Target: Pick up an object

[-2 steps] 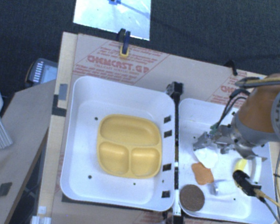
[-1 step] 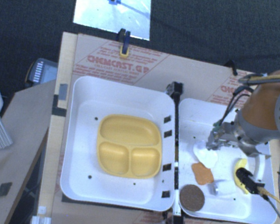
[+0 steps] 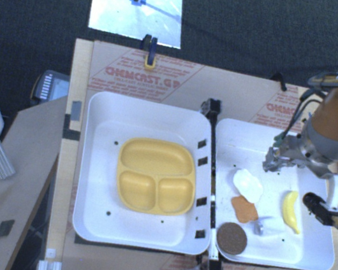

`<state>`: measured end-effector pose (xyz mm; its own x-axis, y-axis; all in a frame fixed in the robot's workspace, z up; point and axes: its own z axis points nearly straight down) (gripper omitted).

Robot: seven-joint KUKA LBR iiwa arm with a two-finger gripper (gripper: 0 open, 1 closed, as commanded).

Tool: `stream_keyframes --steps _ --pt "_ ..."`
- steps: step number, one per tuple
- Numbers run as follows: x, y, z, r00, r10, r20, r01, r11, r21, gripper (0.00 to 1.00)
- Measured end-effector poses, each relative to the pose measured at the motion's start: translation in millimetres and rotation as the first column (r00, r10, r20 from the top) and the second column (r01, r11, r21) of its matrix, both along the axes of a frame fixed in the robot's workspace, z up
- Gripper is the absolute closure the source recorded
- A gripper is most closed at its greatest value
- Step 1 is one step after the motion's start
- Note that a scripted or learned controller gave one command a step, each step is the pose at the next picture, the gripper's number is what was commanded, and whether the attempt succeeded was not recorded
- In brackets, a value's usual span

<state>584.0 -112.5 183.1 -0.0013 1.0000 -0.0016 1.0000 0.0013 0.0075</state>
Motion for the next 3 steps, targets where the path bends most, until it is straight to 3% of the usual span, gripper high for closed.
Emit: stream_keyframes --steps 1,2,3 --pt "5 4 64 1.000 0.004 0.001 -0.004 1.000 0.000 1.00" --pt "6 4 66 1.000 0.003 -0.004 -0.003 1.000 0.001 1.00" --pt "-19 48 58 1.000 0.007 -0.008 -0.007 1.000 0.003 1.00"
